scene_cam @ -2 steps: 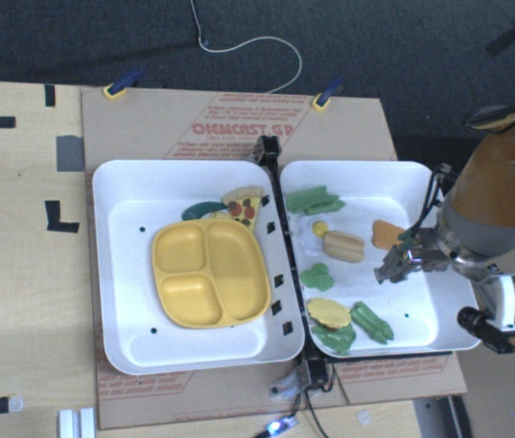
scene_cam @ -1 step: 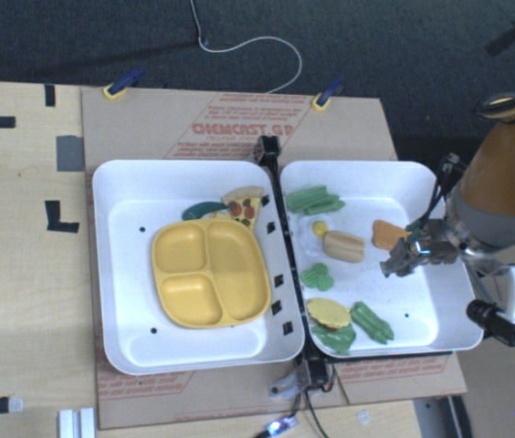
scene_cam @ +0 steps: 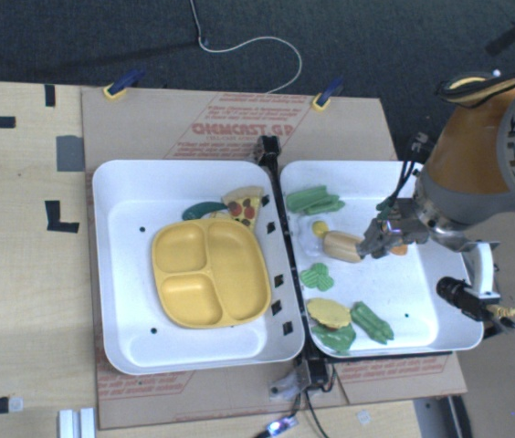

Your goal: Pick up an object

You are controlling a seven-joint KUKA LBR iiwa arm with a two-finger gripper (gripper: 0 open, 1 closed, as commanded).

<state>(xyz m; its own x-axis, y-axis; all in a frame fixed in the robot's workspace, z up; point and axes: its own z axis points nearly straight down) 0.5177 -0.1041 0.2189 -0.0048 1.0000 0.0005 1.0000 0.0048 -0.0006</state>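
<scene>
My end effector (scene_cam: 373,244) sits in the right bin (scene_cam: 422,331), right at the end of a tan bread roll (scene_cam: 341,245); whether it is released or clenched I cannot tell. To do this well I would centre on the roll's middle, close squarely, and lift straight up, clear of the green beans (scene_cam: 313,200). Count: two bins, one yellow tray (scene_cam: 210,273) in the left bin (scene_cam: 125,336), one pizza slice (scene_cam: 244,204), one roll.

A white cable (scene_cam: 256,46) loops over dark floor (above cardboard (scene_cam: 239,126)).
</scene>
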